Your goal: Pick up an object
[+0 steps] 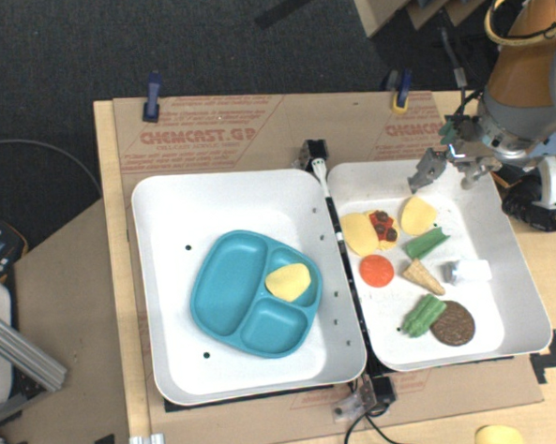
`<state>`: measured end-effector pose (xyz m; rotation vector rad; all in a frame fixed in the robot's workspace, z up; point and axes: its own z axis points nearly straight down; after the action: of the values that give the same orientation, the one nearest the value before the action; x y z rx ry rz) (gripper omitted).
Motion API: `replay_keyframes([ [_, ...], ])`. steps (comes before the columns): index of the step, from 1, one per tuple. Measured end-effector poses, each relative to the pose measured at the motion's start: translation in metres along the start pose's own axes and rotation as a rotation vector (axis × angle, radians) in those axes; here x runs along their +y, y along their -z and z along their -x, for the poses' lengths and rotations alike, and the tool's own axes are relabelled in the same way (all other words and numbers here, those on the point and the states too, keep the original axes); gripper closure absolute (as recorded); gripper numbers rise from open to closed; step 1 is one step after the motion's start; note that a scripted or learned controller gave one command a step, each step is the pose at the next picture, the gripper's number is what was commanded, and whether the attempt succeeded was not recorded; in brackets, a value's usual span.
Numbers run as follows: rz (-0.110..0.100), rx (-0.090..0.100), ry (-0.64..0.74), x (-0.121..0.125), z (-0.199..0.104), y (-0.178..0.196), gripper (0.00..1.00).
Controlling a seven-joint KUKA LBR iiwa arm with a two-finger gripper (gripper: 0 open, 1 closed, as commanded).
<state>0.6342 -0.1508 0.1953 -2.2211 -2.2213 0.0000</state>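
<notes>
Object: yellow piece (418,214) is lying near right bin's (505,249) far edge.
Gripper (448,166): is hovering just beyond it, jaws apart, holding nothing.
Advice: centring over it before descending.

You see the gripper (444,169) hanging over the right bin's (505,249) far edge, fingers spread, nothing between them. Below it lie a yellow piece (418,214), a green pepper (427,243), an orange disc (376,270) and a brown cookie (451,324). In the left bin (165,223), a blue divided plate (228,290) holds a yellow piece (287,281).
</notes>
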Motion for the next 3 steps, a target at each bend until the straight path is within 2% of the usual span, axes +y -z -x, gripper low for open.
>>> replay_keyframes([
  [1, 0.005, -0.002, -0.003, -0.077, 0.01, 0.079, 0.0],
  [2, -0.005, 0.001, -0.004, -0.071, 0.053, 0.014, 0.0],
  [3, -0.001, 0.0, -0.003, -0.096, 0.068, 0.027, 0.0],
])
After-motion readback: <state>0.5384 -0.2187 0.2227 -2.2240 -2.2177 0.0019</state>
